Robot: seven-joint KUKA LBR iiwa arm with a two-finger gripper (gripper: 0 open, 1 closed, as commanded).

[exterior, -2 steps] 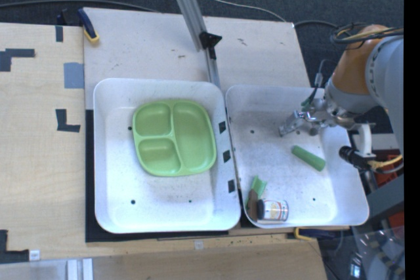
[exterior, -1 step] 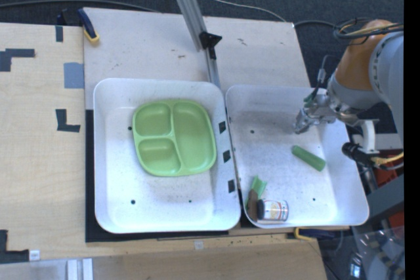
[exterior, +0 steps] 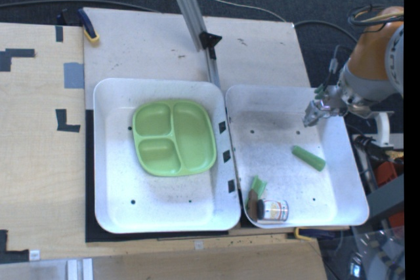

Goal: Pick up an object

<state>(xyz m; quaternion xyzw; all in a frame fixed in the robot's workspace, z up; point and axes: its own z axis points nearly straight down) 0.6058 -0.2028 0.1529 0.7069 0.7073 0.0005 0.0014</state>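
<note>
The approach looks under way: the gripper [exterior: 314, 113] hovers at the right bin's [exterior: 279, 99] two o'clock edge, whether open or closed I cannot tell, and must next descend toward the green cylinder [exterior: 308, 158] lying at its six o'clock.

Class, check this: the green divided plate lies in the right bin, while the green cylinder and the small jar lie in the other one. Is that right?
Not quite. The camera view shows the green divided plate in the left bin; the green cylinder and small jar lie in the right bin.
</note>
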